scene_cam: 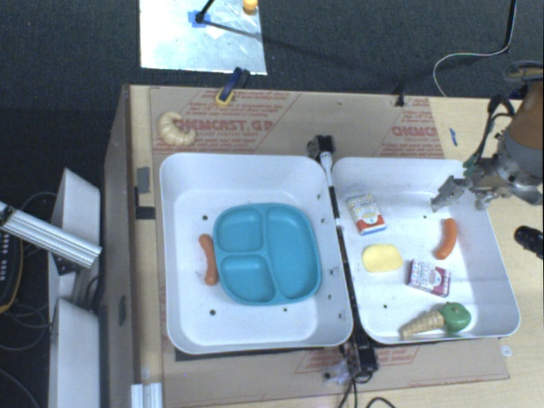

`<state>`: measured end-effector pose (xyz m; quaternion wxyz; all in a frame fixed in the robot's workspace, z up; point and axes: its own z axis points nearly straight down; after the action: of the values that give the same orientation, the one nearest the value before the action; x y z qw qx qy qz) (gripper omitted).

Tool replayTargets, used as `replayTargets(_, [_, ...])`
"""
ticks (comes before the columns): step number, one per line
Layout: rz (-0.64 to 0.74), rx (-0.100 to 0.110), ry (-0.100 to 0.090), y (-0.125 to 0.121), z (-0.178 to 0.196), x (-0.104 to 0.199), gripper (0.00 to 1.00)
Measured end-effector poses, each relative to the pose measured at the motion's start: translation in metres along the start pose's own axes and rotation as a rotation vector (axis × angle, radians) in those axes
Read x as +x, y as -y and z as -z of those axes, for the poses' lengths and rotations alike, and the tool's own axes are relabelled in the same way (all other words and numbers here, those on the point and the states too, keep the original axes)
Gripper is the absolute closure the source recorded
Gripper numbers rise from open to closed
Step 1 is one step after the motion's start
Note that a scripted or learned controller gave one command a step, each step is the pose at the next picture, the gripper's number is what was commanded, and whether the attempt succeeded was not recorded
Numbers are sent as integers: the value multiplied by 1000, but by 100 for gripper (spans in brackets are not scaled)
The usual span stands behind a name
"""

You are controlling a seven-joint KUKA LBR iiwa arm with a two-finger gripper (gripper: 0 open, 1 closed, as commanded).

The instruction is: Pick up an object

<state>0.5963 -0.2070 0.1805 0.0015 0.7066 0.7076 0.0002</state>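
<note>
Orange sausage (445, 238) lies just below the tool (463, 189).

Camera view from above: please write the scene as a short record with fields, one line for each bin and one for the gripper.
left bin: shallow white bin holding a blue divided plastic tray and, beside it on the view's left, an orange sausage
right bin: shallow white bin holding a small white and red carton, a yellow block, a second orange sausage, a red and white packet and a toy ice-cream cone with a green scoop
gripper: two-finger gripper over the right bin's far right part, nothing seen between the fingers
</note>
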Motion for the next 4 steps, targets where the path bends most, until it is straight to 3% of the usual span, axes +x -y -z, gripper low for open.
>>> replayTargets(2, [0, 1, 0, 8, -9, 0, 0])
replayTargets(3, [1, 1, -1, 12, -37, 1, 0])
replayTargets(4, [0, 2, -2, 13, -96, 1, 0])
